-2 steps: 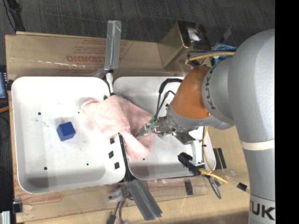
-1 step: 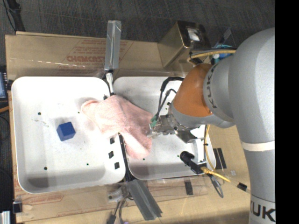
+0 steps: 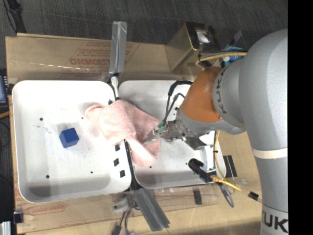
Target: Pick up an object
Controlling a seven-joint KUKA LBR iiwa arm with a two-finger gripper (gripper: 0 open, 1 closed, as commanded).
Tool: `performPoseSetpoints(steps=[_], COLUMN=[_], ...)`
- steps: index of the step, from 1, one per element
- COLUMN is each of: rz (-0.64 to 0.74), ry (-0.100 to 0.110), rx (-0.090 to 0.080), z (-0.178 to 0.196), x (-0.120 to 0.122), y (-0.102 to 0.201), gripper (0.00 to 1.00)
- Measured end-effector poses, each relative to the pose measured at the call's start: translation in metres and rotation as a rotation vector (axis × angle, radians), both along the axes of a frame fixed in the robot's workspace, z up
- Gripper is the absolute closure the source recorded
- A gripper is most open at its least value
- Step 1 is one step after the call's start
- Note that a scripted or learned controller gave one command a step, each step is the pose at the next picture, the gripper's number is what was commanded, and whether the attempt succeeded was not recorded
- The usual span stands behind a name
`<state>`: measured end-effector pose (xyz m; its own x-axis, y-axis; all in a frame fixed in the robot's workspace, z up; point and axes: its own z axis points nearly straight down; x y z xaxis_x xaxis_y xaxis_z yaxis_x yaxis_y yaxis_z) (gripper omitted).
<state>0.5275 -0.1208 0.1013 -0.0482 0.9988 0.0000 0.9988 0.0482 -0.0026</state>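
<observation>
1. One pink towel (image 3: pixel 124 124) lies draped over the divider between the two bins, its long axis running from the left bin (image 3: pixel 29 146) down into the right bin (image 3: pixel 151 89).
2. Claw (image 3: pixel 159 131) sits right at the towel's right edge; can't tell how wide it's open or whether it's got cloth.
3. Blue cube (image 3: pixel 69 137) lies well left of the towel, with bare floor around it.

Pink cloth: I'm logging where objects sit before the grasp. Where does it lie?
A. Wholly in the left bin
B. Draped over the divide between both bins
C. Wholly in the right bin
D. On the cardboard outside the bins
B: the pink cloth spans the rims, part in the left bin near the blue cube, part in the right bin.
</observation>
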Motion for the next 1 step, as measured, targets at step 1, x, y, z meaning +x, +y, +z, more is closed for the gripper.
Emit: performPoseSetpoints(steps=[1], rz=[0.296], ry=[-0.004], rx=[0.000], z=[0.1031], x=[-0.0315], y=[-0.0233], gripper=[0.00])
